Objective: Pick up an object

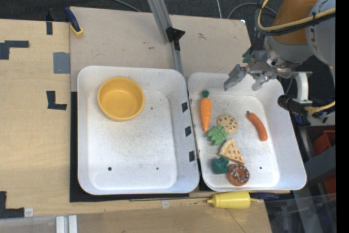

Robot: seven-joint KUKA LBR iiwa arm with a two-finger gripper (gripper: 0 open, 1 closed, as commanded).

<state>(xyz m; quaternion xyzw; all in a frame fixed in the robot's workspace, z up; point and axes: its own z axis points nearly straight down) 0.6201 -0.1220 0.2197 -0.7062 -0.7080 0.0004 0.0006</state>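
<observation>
Gripper (246, 79) fingers spread open, nothing between them, poised over right bin (283, 172) far edge; carrot (205, 111) and sausage (257, 125) lie below

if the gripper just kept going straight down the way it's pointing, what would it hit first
Probably bare floor of the right bin near its top edge. The gripper has its fingers spread above that corner, between the carrot and the sausage. Its height is hard to judge.

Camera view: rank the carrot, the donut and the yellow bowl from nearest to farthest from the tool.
Measured from the tool:
1. Carrot, top left of the right bin, just below-left of the tool.
2. Donut, near that bin's bottom edge.
3. Yellow bowl, in the left bin.
</observation>
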